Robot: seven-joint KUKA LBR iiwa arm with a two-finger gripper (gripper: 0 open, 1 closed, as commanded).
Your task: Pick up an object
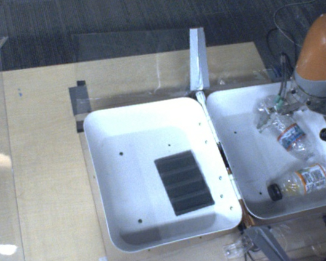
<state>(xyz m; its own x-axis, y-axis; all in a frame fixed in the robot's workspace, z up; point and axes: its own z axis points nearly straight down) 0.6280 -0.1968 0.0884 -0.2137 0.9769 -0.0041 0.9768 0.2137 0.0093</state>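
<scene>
Arm (319, 61) comes in from the right, orange band at top, wrist over the R bin's (234, 108) far right corner. Gripper (271, 115) is low inside that bin, near the back wall, pointing left. It looks pale and glassy against the white floor, so whether it's wide or narrow: can't tell. Nothing visibly held in it.

Clear bottle (291, 137) lies just in front of the gripper and a bit to the right, crumpled, w/ a blue-and-white label, tilted diagonally. Its upper end is v. close to the gripper tip; touching or not, can't tell.

2nd bottle (300, 182) lies on its side near the R bin's front wall, black cap to the left, pale yellow contents, white label round the middle. It sits well apart from the gripper, near the clear bottle but not touching.

L bin (113, 167) holds a black ribbed pad (184, 182), flat on the floor, right of centre, slightly skewed, well apart from the arm.

Both bins sit side by side on a light wood bench (40, 179), rims just beside each other. A grey metal strip (197, 58) stands behind the join.
</scene>
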